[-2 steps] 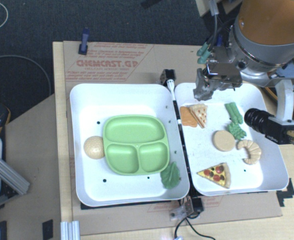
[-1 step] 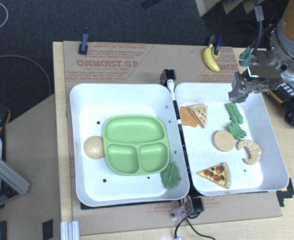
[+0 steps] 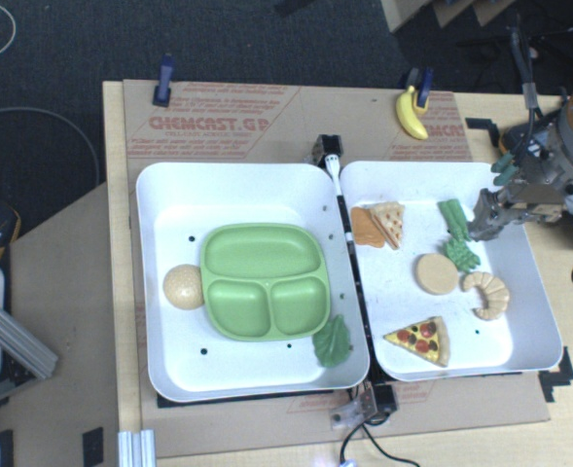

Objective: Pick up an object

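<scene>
The green leafy toy [image 3: 455, 230], a long ridged strip lying at the far right of the right bin [image 3: 534, 290] just beside the pincer [image 3: 484, 224], whose opening cannot be told, is judged light, fairly stiff and slick, best taken across its narrow middle.

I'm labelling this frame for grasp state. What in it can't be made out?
- End effector, camera view: too blurred and small to tell its finger state.
- Green bean: any contact is hidden at that overlap.
- Arm: cut off by the right edge.
- Green leaf: underside hidden.
</scene>
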### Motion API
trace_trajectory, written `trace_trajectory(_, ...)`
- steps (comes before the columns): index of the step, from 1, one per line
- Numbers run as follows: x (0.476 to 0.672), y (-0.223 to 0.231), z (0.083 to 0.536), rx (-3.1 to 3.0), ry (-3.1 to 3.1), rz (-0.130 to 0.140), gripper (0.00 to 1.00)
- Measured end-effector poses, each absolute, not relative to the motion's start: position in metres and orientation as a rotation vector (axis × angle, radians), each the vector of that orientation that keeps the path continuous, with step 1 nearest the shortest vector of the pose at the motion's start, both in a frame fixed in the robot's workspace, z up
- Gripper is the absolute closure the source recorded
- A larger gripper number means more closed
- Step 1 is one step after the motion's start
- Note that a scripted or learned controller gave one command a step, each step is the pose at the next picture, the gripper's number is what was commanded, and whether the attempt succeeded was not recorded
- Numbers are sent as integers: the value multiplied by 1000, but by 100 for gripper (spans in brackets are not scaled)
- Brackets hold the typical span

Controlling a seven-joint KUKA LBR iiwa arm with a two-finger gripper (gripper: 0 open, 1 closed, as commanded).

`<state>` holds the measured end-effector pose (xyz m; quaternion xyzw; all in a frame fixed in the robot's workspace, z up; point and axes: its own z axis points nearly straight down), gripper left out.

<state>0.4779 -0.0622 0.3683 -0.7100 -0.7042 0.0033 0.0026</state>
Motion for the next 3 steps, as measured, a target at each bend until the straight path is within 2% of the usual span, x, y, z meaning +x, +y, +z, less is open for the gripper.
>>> trace_trajectory(1, 484, 7, 505, -2220, -2240, -24, 100)
trace_trajectory(2, 478, -4, 358, -2217, -2211, 18, 100)
trace_trajectory(3, 478, -103, 309, -2230, -2208, 8, 100)
